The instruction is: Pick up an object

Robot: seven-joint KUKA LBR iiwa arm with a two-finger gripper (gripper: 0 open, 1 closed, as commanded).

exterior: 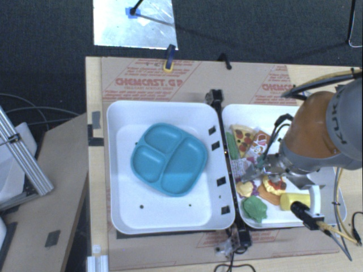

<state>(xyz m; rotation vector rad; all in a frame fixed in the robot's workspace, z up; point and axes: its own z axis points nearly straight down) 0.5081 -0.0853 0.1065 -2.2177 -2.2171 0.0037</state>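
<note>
Arm (317,132): reaching into the right bin (295,111).
Claw (262,168): sitting over the toy food (249,140); open or shut, cannot tell.
Left bin (122,152): holding 1 blue plate (169,158).

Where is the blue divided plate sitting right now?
The blue divided plate lies flat in the left white bin, roughly at its middle, across the divider from the right bin holding the toy food.

Blue divided plate (169,158) lies in left bin (122,169); claw (262,169) over toys.
</note>
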